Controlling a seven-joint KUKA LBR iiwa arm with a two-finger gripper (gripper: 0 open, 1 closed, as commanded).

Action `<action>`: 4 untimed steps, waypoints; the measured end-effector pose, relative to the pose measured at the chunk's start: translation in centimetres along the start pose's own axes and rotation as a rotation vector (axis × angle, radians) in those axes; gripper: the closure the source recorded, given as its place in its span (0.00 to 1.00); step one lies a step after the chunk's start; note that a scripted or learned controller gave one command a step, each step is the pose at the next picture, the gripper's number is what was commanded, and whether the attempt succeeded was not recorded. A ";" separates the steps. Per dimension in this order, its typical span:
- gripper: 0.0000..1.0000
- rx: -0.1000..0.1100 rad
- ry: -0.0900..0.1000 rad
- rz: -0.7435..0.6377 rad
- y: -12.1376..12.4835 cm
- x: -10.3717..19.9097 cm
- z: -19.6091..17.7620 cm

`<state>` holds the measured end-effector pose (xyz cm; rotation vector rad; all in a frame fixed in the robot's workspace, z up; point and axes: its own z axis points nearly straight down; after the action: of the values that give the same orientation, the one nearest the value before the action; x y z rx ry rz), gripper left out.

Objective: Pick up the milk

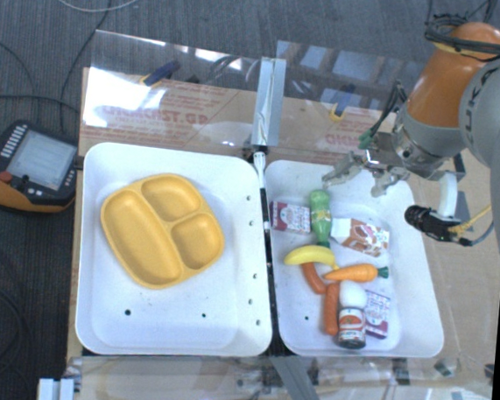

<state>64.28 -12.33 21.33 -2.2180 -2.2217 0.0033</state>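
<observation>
A: White plastic, two shallow bins on the bench. Left bin (107,313): one yellow divided plate (162,228), nothing on it. Right bin (422,330): all the loose goods. Do you have the milk listed?

B: Listed with a hedge. The likeliest candidate is the small white-and-red carton (290,217) lying flat at the bin's left wall, just beside the green bottle (320,215); the print is too small to read, and the white-and-red pouch (363,236) to its right could be taken for it.

A: Rest of that bin?

B: Banana (310,256), carrot (351,272), sausage (331,306), a dark-lidded jar (352,323), a flat packet (377,312). Packed close, several touching.

A: Tool?

B: Tool (364,172) hangs above the far end of the right bin, fingers spread apart, nothing between them. It sits up and to the right of the carton, apart from it.

A: So progress?

B: Nothing lifted. By my reading, the approach, the descent, the closing on the carton and the raise all remain to be done.

A: Surface and room?

B: Bench top is bare board, with a clear panel (172,91) standing behind the bins and a metal divider (268,100) between them. Grey carpet (11,304) beyond, cables across it, an orange-edged pendant (29,167) on the floor at left.
</observation>
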 end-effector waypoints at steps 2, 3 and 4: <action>0.00 0.000 -0.003 -0.056 -0.6 -5.7 4.0; 0.00 0.000 -0.001 0.212 0.3 -6.9 4.6; 0.00 -0.002 0.001 0.060 -1.6 -8.2 11.8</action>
<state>62.62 -20.53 9.49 -2.2842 -2.1550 0.0000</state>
